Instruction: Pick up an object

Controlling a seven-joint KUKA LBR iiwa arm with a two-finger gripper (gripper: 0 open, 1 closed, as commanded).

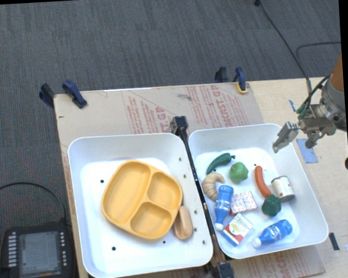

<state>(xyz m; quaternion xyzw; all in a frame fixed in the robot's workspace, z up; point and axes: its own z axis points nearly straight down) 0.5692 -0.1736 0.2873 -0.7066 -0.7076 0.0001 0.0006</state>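
My gripper (pixel 297 138) hangs over the upper right rim of the right bin (pixel 252 134), open, with nothing between its fingers. Below it in that bin lie several toy foods: a green pepper (pixel 220 161), a green apple (pixel 239 172), a croissant (pixel 213 185), a red sausage (pixel 261 181), a small can (pixel 282 188), a blue bottle (pixel 224 199), a pink box (pixel 244 202), a dark green piece (pixel 271 206), a red-and-white carton (pixel 238 228) and a second blue bottle (pixel 274 232). The can and sausage lie closest to the gripper.
The left bin (pixel 81 171) holds a yellow divided plate (pixel 142 199) with a tan bread roll (pixel 183 222) against its lower right edge. Clamps (pixel 240 79) sit on the bench's far edge. A teach pendant (pixel 33 255) rests at the lower left.
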